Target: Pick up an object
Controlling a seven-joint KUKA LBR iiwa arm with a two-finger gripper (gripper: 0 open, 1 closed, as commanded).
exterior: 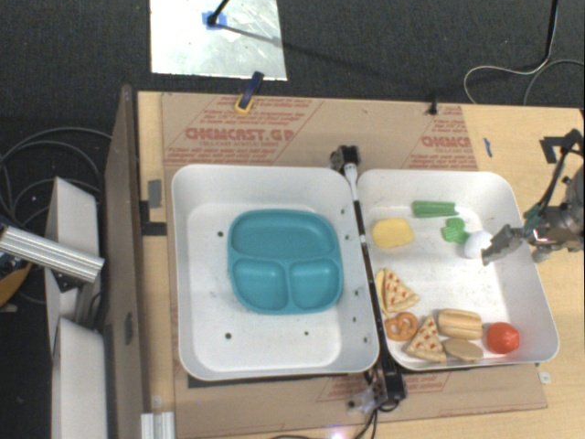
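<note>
In the camera view, two shallow white bins sit side by side on the tabletop [219,122]. The left bin [206,208] holds a teal divided plate [284,259] near its middle. The right bin [526,323] carries the toy foods: a yellow piece [393,233] at about ten o'clock in the bin, a green bar [433,208] at twelve o'clock, and a small green piece [453,230] just beside a white ball [474,241]. Toward six o'clock lie two pizza slices [396,292], a pretzel [400,325], a hot dog bun [459,322] and, at five o'clock, a red tomato [502,337]. The end effector [501,243] enters from three o'clock, over the right bin's edge, its tip just beside the white ball; whether its fingers are apart or together cannot be told, and nothing shows between them.
</note>
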